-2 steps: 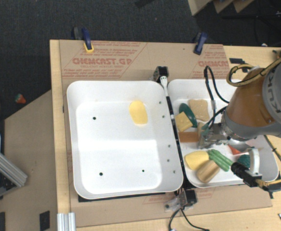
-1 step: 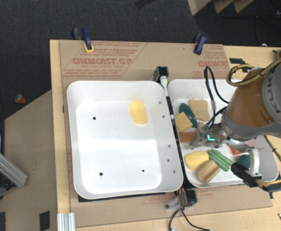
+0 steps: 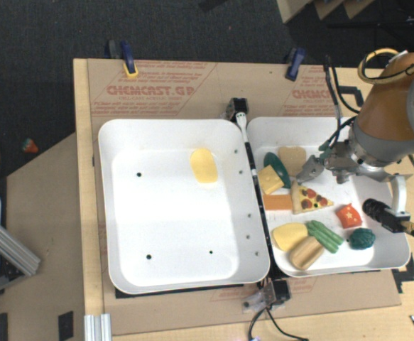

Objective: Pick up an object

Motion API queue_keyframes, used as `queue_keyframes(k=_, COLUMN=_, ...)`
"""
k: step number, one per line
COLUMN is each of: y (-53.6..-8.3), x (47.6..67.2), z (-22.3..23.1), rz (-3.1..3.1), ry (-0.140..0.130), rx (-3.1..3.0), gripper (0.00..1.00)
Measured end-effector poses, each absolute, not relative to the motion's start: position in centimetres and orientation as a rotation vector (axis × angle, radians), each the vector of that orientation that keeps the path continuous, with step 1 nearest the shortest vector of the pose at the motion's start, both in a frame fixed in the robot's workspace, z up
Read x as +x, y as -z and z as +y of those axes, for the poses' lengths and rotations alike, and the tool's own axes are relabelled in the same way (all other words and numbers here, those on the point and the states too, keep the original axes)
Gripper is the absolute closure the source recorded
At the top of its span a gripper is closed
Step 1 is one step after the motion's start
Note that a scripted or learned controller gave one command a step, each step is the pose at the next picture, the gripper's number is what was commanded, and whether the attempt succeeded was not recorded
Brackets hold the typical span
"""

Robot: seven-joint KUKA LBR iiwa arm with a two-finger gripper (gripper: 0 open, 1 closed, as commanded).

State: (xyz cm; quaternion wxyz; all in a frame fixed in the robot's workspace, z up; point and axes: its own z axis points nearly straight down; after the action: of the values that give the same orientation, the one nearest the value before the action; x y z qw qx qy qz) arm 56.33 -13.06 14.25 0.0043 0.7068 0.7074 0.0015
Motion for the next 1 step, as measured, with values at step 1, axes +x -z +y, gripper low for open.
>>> queue_keyframes(k=1, y=-8.57, x=60.65, z=-10.28, rz=2.213, ry=0.008, rx=2.208, gripper=0.0)
